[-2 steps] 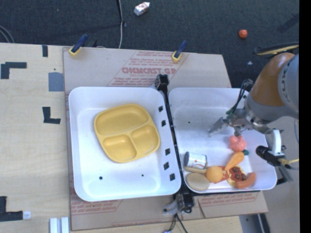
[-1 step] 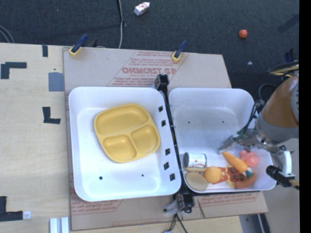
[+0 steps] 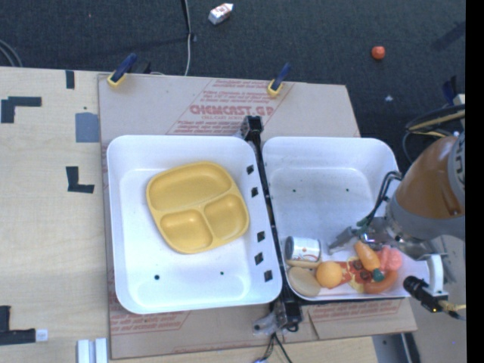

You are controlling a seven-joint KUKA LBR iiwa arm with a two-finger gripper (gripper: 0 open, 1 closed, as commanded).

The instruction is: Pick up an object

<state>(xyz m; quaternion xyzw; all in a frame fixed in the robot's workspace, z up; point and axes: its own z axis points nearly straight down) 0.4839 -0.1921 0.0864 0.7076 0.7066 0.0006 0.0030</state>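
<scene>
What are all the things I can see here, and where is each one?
Bins: two, white; left bin and right bin side by side on the cardboard sheet.
Divided tray: one, yellow, in the left bin.
Small toys: a cluster, orange, red, pink, tan and white, at the right bin's near edge.
Clamps: two, blue and yellow, at the cardboard's far edge, one left, one right.
Small ball: one, orange, on the dark floor.
White scrap: one, on the floor.
Arm: one, grey with orange band, its tool over the toys.

arm: mine, in from right, orange band up, wrist bent down
gripper point(image 3: 363, 240): low, finger state probably hidden
</scene>
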